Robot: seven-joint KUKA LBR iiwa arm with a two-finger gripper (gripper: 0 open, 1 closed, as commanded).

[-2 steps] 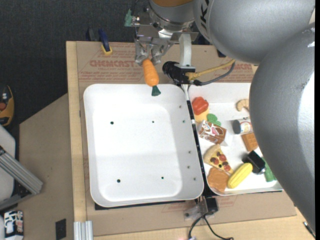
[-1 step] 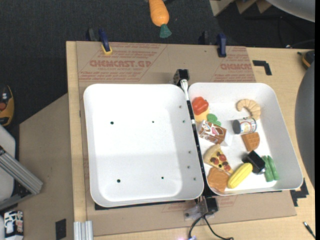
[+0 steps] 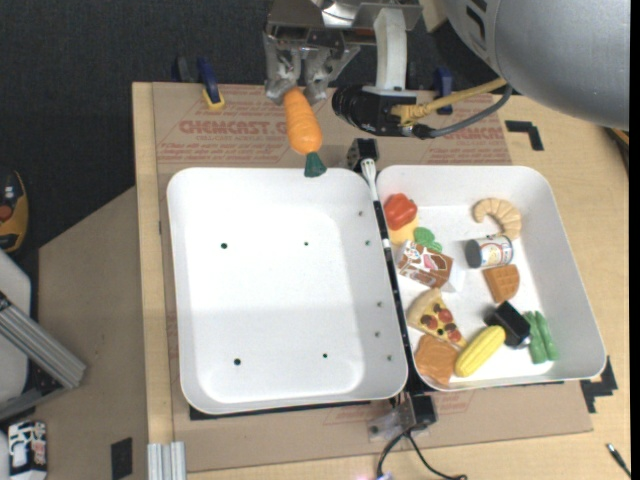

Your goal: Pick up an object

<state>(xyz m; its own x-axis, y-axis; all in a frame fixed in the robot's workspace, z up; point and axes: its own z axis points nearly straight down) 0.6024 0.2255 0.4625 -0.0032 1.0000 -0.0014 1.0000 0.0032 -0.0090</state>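
Observation:
My gripper [image 3: 298, 86] hangs high over the far edge of the left bin [image 3: 200, 268], shut on the top end of an orange toy carrot [image 3: 301, 123]. The carrot dangles tilted, its green tip [image 3: 316, 166] pointing down toward the bin's far rim. In the right bin [image 3: 560, 268] lie several toy foods: a red pepper [image 3: 400, 209], a croissant [image 3: 497, 211], a small can [image 3: 489, 253], a pizza slice [image 3: 435, 315], a yellow corn cob [image 3: 479, 350] and a black block [image 3: 511, 323].
A snack packet [image 3: 424, 262], a brown bread piece [image 3: 502, 282], a green vegetable [image 3: 541, 336] and a brown cookie [image 3: 434, 359] also crowd the right bin. Blue clamps [image 3: 209, 80] hold the cardboard base at the back.

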